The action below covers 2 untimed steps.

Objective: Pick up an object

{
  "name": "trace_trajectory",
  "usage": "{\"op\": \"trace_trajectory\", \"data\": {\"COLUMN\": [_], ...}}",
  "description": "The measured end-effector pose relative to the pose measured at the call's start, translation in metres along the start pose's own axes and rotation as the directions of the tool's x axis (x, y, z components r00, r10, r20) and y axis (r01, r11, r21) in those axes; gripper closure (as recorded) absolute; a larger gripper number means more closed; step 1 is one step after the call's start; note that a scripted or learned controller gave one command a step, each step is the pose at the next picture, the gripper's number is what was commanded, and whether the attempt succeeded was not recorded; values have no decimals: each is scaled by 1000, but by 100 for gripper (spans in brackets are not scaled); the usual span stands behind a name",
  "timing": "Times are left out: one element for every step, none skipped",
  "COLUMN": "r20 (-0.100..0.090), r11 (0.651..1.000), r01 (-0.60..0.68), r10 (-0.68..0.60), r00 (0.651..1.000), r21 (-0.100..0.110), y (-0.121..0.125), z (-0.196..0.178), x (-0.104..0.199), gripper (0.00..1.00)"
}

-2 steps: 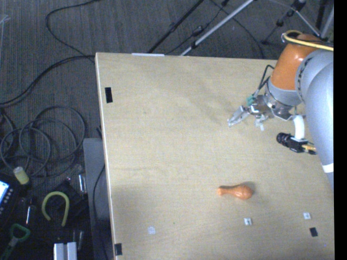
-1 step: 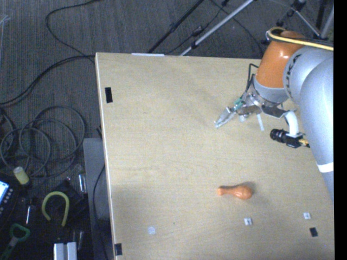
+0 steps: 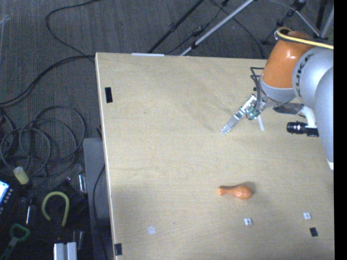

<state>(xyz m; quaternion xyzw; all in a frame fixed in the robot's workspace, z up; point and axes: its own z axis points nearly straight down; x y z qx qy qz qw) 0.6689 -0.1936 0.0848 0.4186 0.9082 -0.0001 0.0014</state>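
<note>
An orange gourd-shaped object (image 3: 237, 191) lies on the tan bench top (image 3: 162, 145), toward the front right, with its narrow end pointing left. My gripper (image 3: 243, 128) hangs below the orange-banded wrist (image 3: 282, 64) at the right. It sits well behind the orange object, apart from it. Its two fingers (image 3: 230, 126) are spread open with nothing between them.
Small white and black markers (image 3: 248, 221) dot the bench's front right. Black tags (image 3: 108, 95) sit along the bench's left edge. On the floor to the left are cables (image 3: 43, 140) and tools. Stand legs (image 3: 227, 15) cross the floor behind the bench.
</note>
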Motion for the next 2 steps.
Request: {"op": "trace_trajectory", "data": {"r20": [0, -2], "r11": [1000, 1000], "r01": [0, -25], "r10": [0, 25], "r00": [1000, 1000], "r21": [-6, -3], "y": [2, 23], "z": [-10, -88], "x": [0, 37], "gripper": [100, 100]}}
